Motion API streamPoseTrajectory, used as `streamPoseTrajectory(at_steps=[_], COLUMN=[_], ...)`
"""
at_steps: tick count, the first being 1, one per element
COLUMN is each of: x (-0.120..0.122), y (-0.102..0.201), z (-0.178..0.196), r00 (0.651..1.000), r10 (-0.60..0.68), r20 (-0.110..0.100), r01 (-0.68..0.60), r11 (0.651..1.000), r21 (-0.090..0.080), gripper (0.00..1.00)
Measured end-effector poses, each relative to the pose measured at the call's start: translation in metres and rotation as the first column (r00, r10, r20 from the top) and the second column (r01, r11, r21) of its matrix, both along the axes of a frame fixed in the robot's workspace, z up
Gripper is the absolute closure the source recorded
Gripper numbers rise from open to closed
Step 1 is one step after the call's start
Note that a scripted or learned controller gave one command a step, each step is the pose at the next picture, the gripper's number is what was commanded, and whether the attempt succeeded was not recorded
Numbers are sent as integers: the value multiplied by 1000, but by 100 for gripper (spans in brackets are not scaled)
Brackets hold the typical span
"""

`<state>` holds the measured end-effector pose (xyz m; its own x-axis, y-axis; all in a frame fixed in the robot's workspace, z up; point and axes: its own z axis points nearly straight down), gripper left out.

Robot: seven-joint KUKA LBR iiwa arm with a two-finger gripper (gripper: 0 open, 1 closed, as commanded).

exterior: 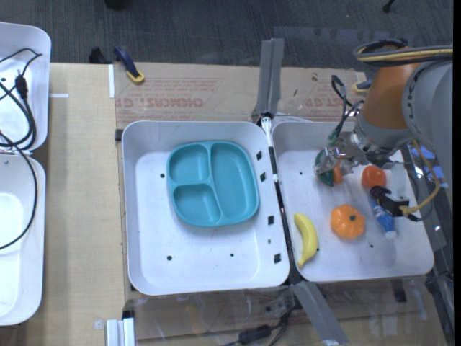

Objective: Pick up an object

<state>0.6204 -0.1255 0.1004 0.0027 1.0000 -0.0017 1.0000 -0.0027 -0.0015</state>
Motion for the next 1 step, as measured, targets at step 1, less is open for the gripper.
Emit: streamPoseTrajectory(at_steps=[1], x=[9], y=[8], z=[97], r00=[1000], r10=[6], r20=[2], r01=[-6], r11=[1000], r21=[0], gripper=[100])
